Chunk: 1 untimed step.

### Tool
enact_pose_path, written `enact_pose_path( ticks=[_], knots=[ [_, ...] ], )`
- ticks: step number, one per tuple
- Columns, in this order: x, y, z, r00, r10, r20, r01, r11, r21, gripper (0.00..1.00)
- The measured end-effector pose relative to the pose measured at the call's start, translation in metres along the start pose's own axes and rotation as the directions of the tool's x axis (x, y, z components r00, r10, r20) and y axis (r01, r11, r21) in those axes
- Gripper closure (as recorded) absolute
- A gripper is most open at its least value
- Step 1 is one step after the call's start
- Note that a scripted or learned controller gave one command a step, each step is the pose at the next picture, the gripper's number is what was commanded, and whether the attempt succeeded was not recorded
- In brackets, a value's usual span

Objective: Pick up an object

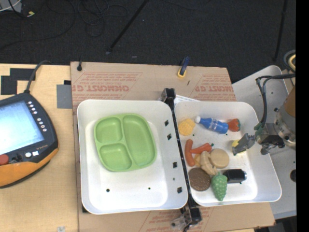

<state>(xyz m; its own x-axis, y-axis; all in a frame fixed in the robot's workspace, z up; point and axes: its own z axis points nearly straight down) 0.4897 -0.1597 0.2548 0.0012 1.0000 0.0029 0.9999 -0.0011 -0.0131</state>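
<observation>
The gripper [244,144], its opening impossible to judge, hovers with the tan round biscuit [219,158] nearest, at eight o'clock.

We read red print on the cardboard [145,83] under the bins: upside down, roughly "OAKMONT GP" left of the centre clamp, and the same mark repeated on the right half near the blue clip [183,67]. More red print shows on the cardboard's bottom edge, too small to read. The pendant [21,134] screen glows but we make out no characters. The blue bottle [213,124] label is unreadable.
</observation>
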Motion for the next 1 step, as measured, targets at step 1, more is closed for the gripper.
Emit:
enact_pose_path(
  ticks=[1],
  knots=[
    [-0.0004, 0.0017, -0.0044, 1.000, -0.002, 0.002, 0.002, 1.000, -0.009, 0.00]
  ],
)
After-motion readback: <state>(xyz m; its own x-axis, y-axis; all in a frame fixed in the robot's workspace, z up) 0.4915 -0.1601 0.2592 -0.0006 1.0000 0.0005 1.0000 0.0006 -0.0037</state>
